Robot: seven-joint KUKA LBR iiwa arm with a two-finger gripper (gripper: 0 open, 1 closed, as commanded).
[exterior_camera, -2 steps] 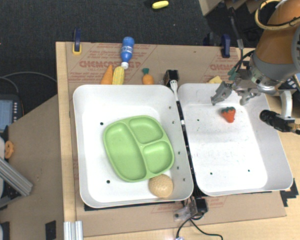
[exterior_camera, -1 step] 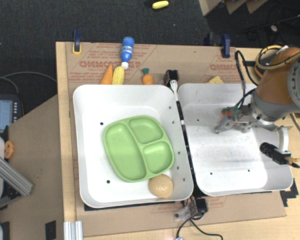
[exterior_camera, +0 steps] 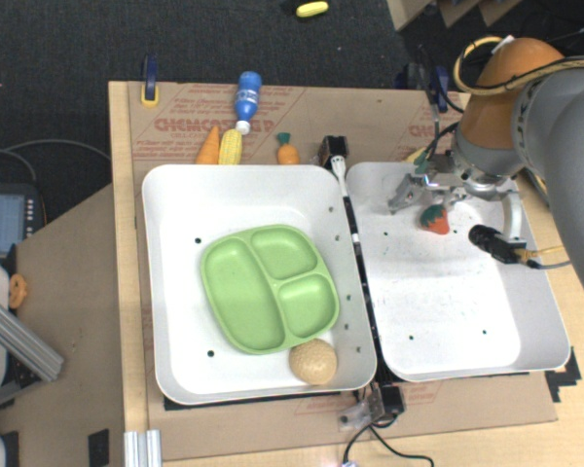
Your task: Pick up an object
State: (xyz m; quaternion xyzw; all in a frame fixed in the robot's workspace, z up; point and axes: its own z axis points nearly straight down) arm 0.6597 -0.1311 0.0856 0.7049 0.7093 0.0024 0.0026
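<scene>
1. Strawberry (exterior_camera: pixel 435 221): we saw a small toy fruit, red-orange with a bit of green at its top, lying in the far part of the right bin (exterior_camera: pixel 467 339), near that bin's back wall.
2. We found the gripper (exterior_camera: pixel 430 195) directly over the strawberry, at the end of the grey arm (exterior_camera: pixel 555 134) with its orange band (exterior_camera: pixel 501 81); whether anything was clamped in it we could not tell, since the metal parts hid the tips from us.
3. We could not tell whether the strawberry was touching the gripper or merely lying under it.
4. We noted that the right bin held the strawberry and, apart from it, a few dark specks on its white floor.
5. We saw that the left bin (exterior_camera: pixel 170 261) held a green divided plate (exterior_camera: pixel 269 287) with three compartments, lying near the middle and turned at a slant.
6. We noticed a tan, round, rough-skinned ball (exterior_camera: pixel 313 361) just beside the plate's near corner, touching or almost touching its rim, close to the left bin's front wall.
7. Behind the bins, on the cardboard sheet (exterior_camera: pixel 370 115), we saw a blue-capped white bottle (exterior_camera: pixel 246 99), a toy corn cob (exterior_camera: pixel 231 146), an orange carrot-like piece (exterior_camera: pixel 207 147) and a smaller orange piece with green top (exterior_camera: pixel 287 151).
</scene>
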